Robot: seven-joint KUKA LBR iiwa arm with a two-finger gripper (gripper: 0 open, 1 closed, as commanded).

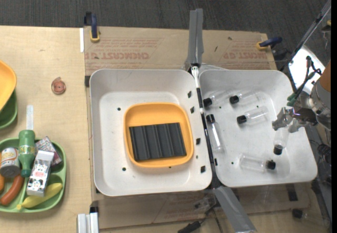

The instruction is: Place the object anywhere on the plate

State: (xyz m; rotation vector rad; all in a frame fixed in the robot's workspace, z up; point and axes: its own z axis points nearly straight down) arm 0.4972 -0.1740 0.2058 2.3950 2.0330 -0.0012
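Hovering at the right bin's (300,171) far edge, my claw (287,121) seems to pinch a clear vial (279,139) hanging cap-down, so I fear a slick, shallow hold dropping it before the orange plate (158,113) in the left bin (102,137).

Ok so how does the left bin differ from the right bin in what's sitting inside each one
The left bin holds one big thing: an orange plate with a dark ribbed block lying on it. The right bin holds several small clear vials with black caps, scattered and lying at different angles. The gripper is at the right bin's right edge, away from the left bin. Both bins are shallow, white and about the same size.
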